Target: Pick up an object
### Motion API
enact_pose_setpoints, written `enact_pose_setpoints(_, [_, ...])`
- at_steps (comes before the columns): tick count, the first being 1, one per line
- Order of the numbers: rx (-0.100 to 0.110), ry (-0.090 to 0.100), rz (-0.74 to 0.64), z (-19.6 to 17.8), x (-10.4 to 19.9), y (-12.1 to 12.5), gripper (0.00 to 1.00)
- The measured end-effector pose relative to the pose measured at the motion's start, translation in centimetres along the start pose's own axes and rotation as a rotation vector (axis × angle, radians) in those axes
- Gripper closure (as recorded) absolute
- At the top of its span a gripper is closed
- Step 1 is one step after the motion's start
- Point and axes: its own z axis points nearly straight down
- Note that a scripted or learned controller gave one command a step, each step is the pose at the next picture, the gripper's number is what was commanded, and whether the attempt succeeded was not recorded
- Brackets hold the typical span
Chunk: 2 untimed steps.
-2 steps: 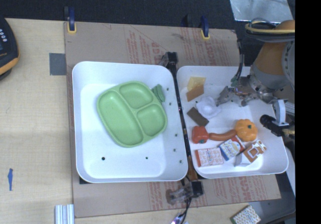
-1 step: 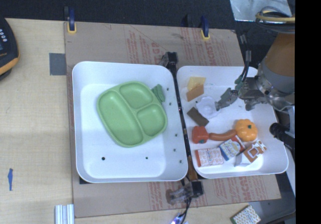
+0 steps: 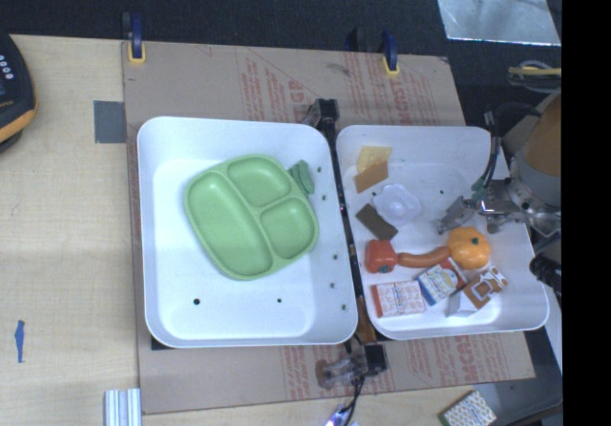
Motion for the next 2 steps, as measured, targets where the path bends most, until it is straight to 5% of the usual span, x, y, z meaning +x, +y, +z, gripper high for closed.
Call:
enact_pose_setpoints(1, [-0.011,0.004,-0.012,2.9,5.2,9.8,0.00])
enact_pose_setpoints(2, [0.000,0.002,0.000,2.9,0.6,0.1,0.00])
